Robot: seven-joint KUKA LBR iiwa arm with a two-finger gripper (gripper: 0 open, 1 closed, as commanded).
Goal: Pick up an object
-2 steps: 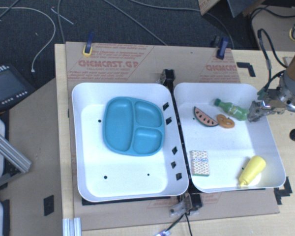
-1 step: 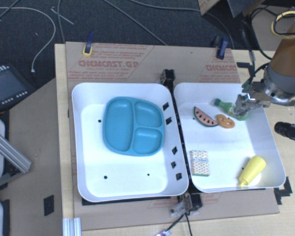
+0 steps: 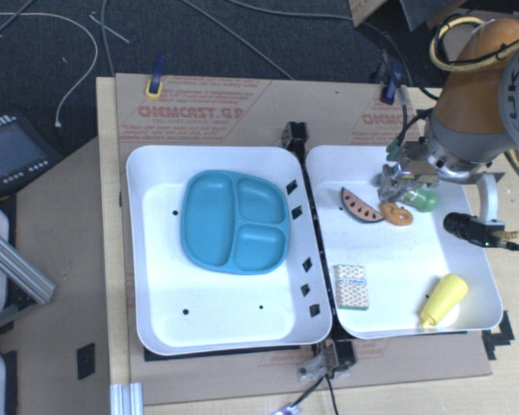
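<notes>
My gripper (image 3: 396, 187) hangs over the far part of the right bin (image 3: 389, 322), just above a small orange ring-shaped toy (image 3: 399, 215) and a green object (image 3: 422, 200). A watermelon-slice toy (image 3: 362, 207) lies just left of the gripper. Nearer the front of the same bin lie a small patterned box (image 3: 352, 285) and a yellow bottle-shaped object (image 3: 443, 299). Nothing shows between the fingers.
The left bin (image 3: 147, 232) holds a blue divided plate (image 3: 235, 221). A black divider strip with clips runs between the two bins. Cables lie on the dark floor behind the bench.
</notes>
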